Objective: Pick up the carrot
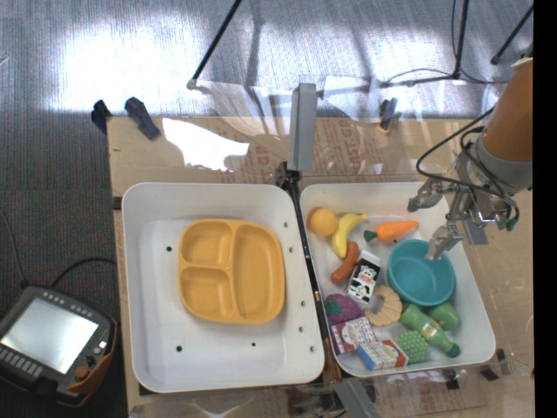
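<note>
Carrot first: the small orange plastic carrot with a green stub (393, 230) lay in the right white bin (484, 319), near its far wall, pointing roughly left to right. It was just beside the yellow toy banana (346, 231) on one side and the rim of the teal bowl (421, 273) on the near side, apart from both as far as I could see.

From my seat I saw the two-finger gripper (446, 225) hanging over the bin's right part, to the right of the carrot and above the bowl's far edge. Its fingers stood spread apart, with nothing between them.

I judged the reach had not yet lined up. To do it well, I would have wanted the gripper shifted left until it was centred over the carrot's thick middle, with the fingers turned to close across its narrow width, not along its length. Descent should have been straight down, so that the near finger cleared the bowl's rim and the other stayed off the banana. The carrot's taper looked likely to slip if pinched near the tip.
</note>
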